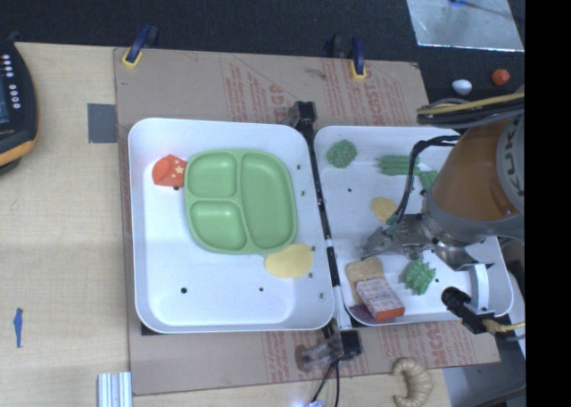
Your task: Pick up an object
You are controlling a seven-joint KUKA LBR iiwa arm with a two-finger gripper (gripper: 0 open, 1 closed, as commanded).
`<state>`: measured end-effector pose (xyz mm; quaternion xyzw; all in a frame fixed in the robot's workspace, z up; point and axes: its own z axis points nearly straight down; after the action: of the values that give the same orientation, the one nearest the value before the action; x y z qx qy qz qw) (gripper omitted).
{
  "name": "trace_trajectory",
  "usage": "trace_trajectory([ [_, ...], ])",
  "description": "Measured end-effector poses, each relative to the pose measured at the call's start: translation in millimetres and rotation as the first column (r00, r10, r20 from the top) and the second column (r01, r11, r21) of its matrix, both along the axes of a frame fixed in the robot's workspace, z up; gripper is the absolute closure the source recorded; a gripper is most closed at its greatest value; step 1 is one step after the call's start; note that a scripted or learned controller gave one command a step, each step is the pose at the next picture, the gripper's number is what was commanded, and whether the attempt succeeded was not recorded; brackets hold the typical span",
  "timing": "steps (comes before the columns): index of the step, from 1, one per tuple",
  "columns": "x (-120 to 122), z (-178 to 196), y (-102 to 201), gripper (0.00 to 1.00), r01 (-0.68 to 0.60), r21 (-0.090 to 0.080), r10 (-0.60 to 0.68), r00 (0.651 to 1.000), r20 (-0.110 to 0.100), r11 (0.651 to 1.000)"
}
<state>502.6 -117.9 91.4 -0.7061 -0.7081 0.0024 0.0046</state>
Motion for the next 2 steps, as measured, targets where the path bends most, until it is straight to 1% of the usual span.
trace_trajectory([
  [1, 78, 1, -3, 0.0, -0.002, -0.004, 0.002, 1.0, 0.013, 1.0],
  [2, 75, 11, -4, 1.0, -0.002, -0.003, 0.002, 1.0, 0.006, 1.0],
])
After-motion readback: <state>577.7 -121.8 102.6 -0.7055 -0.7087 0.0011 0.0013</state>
